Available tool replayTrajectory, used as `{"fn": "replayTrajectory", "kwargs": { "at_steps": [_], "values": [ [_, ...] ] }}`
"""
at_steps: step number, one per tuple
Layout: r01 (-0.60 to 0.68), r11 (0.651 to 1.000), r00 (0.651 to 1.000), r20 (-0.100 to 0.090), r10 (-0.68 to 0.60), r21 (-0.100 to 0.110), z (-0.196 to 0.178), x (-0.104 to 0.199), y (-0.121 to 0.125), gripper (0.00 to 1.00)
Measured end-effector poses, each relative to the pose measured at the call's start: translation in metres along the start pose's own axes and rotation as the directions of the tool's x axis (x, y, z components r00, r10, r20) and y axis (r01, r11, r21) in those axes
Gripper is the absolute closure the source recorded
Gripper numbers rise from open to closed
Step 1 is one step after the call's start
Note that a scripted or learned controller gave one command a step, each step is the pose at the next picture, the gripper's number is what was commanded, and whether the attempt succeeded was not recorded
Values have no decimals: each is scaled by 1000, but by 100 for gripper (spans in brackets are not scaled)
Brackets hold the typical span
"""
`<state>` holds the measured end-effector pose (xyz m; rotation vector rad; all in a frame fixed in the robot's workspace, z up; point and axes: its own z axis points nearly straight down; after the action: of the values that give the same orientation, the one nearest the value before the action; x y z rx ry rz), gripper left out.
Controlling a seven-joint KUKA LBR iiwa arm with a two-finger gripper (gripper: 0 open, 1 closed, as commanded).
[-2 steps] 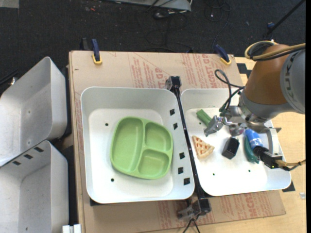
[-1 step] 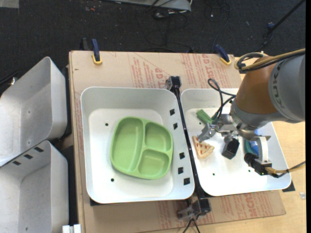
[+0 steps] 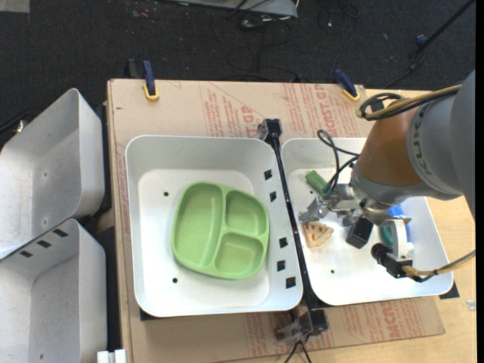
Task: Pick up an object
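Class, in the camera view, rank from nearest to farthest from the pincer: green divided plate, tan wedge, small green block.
1. Tan wedge: in the right bin, right beside the pincer.
2. Small green block: same bin, toward its back wall.
3. Green divided plate: across the divide, in the left bin.

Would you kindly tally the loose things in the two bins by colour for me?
Green: 2, the divided plate in the left bin and a small green piece in the right bin.
Tan: 1, a wedge in the right bin.
Blue: 1, a blue thing partly under the arm, right bin.
Total: 4.
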<state>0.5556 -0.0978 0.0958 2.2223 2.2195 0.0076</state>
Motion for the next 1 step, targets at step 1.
{"fn": "replayTrajectory", "kwargs": {
  "at_steps": [1],
  "values": [
    [2,1000,1000,0,-2,-11,-14,2,3,100]
  ]
}}
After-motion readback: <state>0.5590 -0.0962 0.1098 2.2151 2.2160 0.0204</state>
